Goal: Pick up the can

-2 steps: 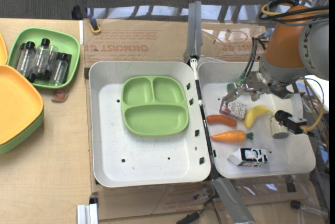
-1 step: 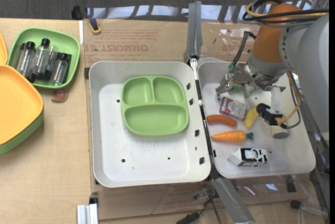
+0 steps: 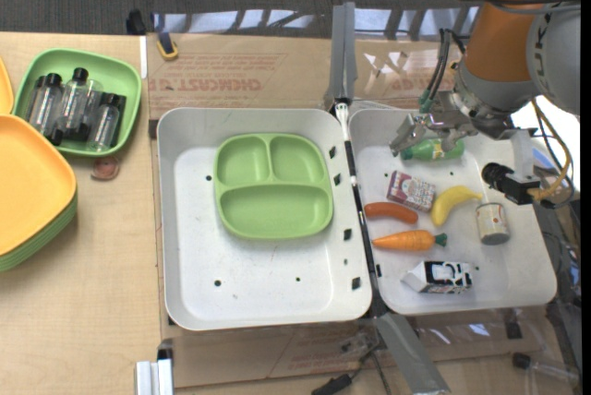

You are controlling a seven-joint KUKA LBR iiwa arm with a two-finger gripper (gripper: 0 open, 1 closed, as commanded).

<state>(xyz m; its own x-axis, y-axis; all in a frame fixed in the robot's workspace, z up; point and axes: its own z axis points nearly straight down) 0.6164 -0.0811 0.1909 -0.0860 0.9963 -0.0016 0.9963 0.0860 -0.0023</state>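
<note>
Lying on its side near the right edge of the right bin (image 3: pixel 517 292), the can (image 3: pixel 492 222) is a short, pale cylinder with a cream label bearing a small reddish mark; its duller grey end faces the front of the bench. It rests just right of a yellow banana (image 3: pixel 452 201) and is apart from the arm's tooling.

At the far end of that bin, the gripper (image 3: pixel 427 137) hangs low over a green object (image 3: pixel 434 149), which cannot be identified. Whether the jaws are open or closed cannot be told from this angle, since the metal parts blur together there. Above it rises the arm (image 3: pixel 503 42), with its orange band and grey body, reaching in from the right.

Other things share the right bin: a small maroon and white carton (image 3: pixel 411 190), a red sausage-shaped piece (image 3: pixel 391 212), an orange carrot (image 3: pixel 406 242) with a green tip, and a black and white carton (image 3: pixel 441 276) lying toward the front.

A green divided plate (image 3: pixel 273 184) sits in the left bin (image 3: pixel 185 292). On the bench further left are a green tray (image 3: pixel 83 102) of dark-capped bottles and a stack of orange plates (image 3: pixel 32 195).
</note>
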